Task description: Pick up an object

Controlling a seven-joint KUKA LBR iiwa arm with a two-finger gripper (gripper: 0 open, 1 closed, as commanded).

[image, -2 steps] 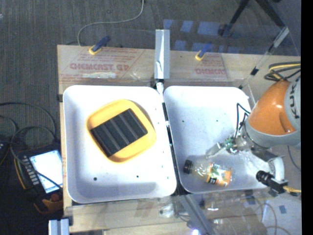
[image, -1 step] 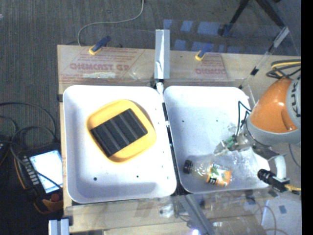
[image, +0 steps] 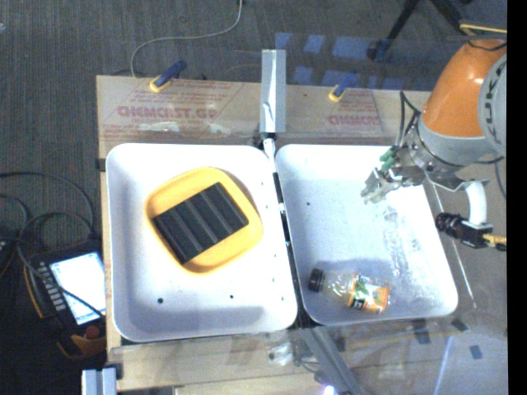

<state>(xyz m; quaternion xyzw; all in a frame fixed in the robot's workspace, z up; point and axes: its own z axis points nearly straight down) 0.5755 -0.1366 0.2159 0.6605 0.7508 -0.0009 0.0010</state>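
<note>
hand [image: 377, 184] hangs over the upper right part of the right bin [image: 329, 220], at the end of the grey arm with its orange band [image: 461, 97]. cannot tell how far it is open — the tips blur into the white floor; nothing visible in its grasp. a clear plastic bottle [image: 354, 290], black cap and orange label, lies on its side near the front edge of the right bin, well apart from the hand. the left bin [image: 132, 303] carries a yellow tray-like object [image: 247, 233] with a black ribbed insert [image: 202, 220]. both bins sit on a pale tabletop [image: 181, 113] with two clamps at the back edge. dark carpet beyond — cables and a small screen device [image: 70, 282] at left.
</note>
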